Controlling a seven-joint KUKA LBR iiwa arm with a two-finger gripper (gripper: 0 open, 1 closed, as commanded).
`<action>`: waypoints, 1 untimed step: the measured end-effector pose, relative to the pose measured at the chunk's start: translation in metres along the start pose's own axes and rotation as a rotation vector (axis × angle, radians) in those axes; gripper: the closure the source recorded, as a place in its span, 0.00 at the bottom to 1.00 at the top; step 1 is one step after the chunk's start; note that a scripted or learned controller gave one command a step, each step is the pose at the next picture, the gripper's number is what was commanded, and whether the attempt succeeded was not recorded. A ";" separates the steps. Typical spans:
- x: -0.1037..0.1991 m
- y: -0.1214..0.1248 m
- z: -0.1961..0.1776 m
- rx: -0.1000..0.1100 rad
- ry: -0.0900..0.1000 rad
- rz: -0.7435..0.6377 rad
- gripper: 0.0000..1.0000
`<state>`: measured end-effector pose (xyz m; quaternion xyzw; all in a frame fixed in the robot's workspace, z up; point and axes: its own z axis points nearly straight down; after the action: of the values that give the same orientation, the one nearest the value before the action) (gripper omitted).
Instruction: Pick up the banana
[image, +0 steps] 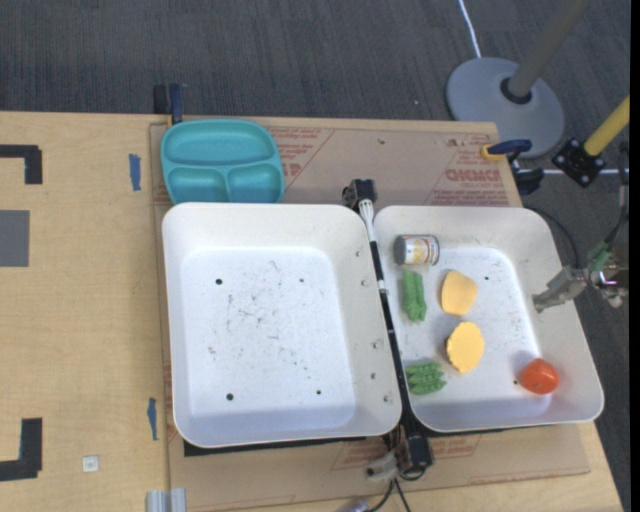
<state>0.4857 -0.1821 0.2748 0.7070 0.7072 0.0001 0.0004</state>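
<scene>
While over the right bin's (560, 262) far rim, hand (552, 292) hangs low.

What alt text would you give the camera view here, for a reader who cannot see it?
Two shallow white bins sit side by side on a bench. The right bin holds two yellow pieces, two green pea pods, a small can and a red tomato-like item. A teal divided tray lies behind the left bin.

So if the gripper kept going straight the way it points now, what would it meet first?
The gripper sits at the right bin's right wall, pointing left and slightly toward the camera. That line probably reaches the lower yellow piece first. Its height above the floor is unclear, so it could pass over.
</scene>
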 end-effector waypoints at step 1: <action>0.063 0.001 0.158 0.002 0.002 -0.184 0.00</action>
<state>0.4873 -0.1191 0.1165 0.6389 0.7693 0.0000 -0.0008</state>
